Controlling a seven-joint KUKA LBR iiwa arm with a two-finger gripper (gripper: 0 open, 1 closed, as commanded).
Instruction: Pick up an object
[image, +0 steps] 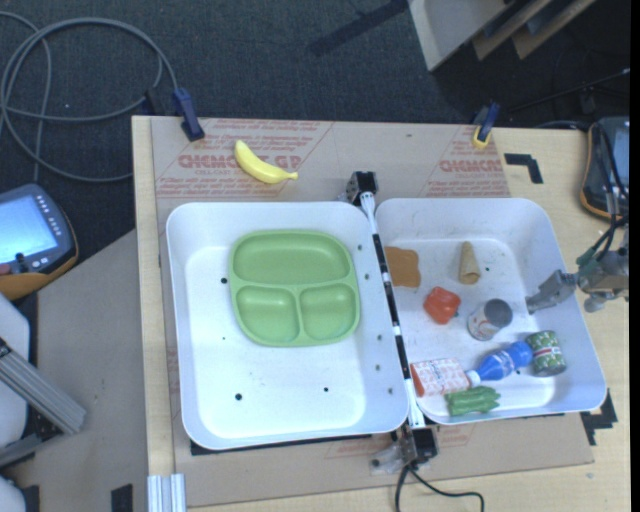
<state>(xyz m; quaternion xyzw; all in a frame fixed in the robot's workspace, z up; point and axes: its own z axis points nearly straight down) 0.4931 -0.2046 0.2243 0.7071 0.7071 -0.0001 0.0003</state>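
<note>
The right bin (530, 225) holds several small objects: a brown flat piece (402, 266), a tan cone (468, 262), a red lump (442, 304), a grey can (489, 318), a blue bottle (505, 360), a green patterned can (545, 352), a red-and-white box (440, 376) and a green vegetable (472, 401). My gripper (555, 290) reaches in from the right and hangs over the bin's right rim. It is just right of the grey can and above the green patterned can, with nothing seen in its grasp.
The left bin (200, 380) holds a green divided plate (295, 285). A yellow banana (262, 164) lies on the bench behind the left bin. Blue clamps (186, 112) grip the bench's far edge. A pendant screen (30, 230) sits off the bench at left.
</note>
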